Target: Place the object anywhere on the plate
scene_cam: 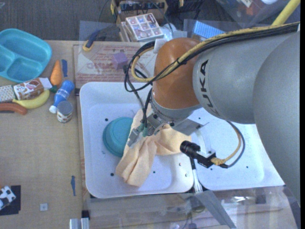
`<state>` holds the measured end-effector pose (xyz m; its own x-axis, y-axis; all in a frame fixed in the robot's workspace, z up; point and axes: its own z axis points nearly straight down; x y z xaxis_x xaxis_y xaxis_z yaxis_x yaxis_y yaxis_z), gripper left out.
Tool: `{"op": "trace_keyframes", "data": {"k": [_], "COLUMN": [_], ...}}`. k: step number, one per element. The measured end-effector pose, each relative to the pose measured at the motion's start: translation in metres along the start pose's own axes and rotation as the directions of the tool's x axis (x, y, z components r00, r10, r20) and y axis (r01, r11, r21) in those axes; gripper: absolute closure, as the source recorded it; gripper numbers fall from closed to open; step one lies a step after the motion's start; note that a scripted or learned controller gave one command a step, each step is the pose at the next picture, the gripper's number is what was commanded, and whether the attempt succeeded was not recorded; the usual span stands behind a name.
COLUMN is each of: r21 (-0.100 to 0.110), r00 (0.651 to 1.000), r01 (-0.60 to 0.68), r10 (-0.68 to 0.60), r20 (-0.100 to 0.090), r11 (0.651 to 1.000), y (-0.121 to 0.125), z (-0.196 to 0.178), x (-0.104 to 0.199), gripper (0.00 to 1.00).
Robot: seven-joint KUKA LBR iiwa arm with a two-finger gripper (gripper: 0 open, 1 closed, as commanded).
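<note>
A round teal plate (116,135) lies in the left white bin (90,104), left of its middle. A pale yellow cloth (140,159) hangs in folds from my gripper (139,131) and trails down toward the bin's front. Its upper left edge overlaps the plate's right rim. The gripper sits just right of the plate, under the orange wrist band, and its fingers are shut on the cloth's bunched top. The arm hides the plate's right edge and part of the cloth.
The right bin (238,175) lies mostly under the arm. On the bench to the left are a blue divided tray (21,56), a carrot (56,73), a banana (33,100), a small blue bottle (62,95) and a can (64,111). Boxes and books stand at the back.
</note>
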<state>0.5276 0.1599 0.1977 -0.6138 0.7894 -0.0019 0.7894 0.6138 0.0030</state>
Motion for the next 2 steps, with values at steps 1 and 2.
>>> {"op": "trace_keyframes", "data": {"k": [1, 2], "r21": [-0.005, -0.001], "r00": [1.0, 0.992], "r01": [-0.001, -0.124], "r10": [0.001, 0.124], "r20": [0.002, 0.001], "r11": [1.0, 0.992], "y": [0.001, 0.055], "z": [-0.011, 0.002], "x": [-0.001, -0.047], "gripper": [1.0, 1.0]}}
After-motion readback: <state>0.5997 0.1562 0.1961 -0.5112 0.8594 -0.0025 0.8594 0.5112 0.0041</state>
